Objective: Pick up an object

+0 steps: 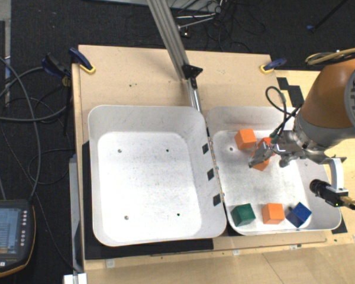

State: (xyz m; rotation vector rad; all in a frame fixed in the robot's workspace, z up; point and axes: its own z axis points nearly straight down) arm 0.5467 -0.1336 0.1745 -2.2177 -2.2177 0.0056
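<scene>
- Along the right bin's point(319, 226) near edge sit a green block point(244, 214), an orange cube point(273, 213) and a blue block point(298, 214).
- Mid-bin, the gripper point(262, 157) closes on a small orange block point(261, 164).
- Just beyond, touching nothing, lies another orange block point(245, 139).

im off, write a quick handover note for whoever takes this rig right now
Gripper: down in the right bin, at a small orange piece; whether it grips it is unclear.
Things, all in the right bin: orange cube just left of the gripper; green cube, second orange cube and blue cube along the near wall.
Done: nothing visibly lifted.
Left: secure one object and raise it.
</scene>
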